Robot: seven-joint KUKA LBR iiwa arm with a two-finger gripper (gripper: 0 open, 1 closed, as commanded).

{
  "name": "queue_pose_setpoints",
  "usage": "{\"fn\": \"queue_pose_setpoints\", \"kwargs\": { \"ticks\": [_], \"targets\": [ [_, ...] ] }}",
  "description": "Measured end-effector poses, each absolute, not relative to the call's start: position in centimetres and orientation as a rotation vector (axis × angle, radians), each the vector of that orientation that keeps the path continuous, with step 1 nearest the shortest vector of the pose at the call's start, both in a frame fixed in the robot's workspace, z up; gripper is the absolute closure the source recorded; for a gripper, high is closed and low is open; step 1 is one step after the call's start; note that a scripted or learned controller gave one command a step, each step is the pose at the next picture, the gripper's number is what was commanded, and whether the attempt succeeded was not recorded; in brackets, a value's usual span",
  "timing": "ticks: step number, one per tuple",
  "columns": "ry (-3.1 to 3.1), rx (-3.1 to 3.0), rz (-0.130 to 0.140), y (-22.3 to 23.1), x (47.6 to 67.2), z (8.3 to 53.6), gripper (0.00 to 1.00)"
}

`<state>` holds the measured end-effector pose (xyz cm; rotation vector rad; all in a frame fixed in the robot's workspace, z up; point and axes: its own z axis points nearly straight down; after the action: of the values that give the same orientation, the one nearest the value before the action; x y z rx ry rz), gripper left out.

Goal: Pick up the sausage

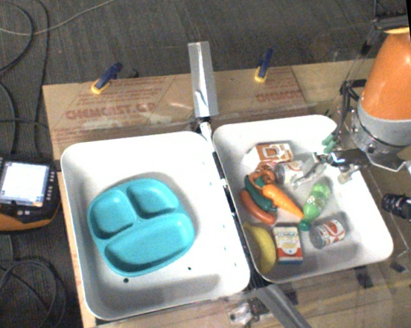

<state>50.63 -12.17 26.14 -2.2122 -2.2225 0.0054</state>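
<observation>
in my left bin (94,287) sits a teal divided tray (142,224). my right bin (367,251) holds a carrot (281,198), a banana (260,246), a small red box (288,244), a can (328,232) on its side, a green bottle (315,201) and a snack packet (274,152). a teach pendant (18,192) lies left of the bench, and two clamps (106,77) grip its far edge.

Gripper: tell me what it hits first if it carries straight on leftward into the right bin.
Probably the green bottle, lying just left of the gripper, before the carrot and the sausage. Depth is unclear; it might pass above.
</observation>
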Motion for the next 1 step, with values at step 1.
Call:
{"fn": "queue_pose_setpoints", "kwargs": {
  "ticks": [1],
  "targets": [
    [-2.378,-2.041,0.006,-5.40,51.15,18.03,0.00]
  ]
}}
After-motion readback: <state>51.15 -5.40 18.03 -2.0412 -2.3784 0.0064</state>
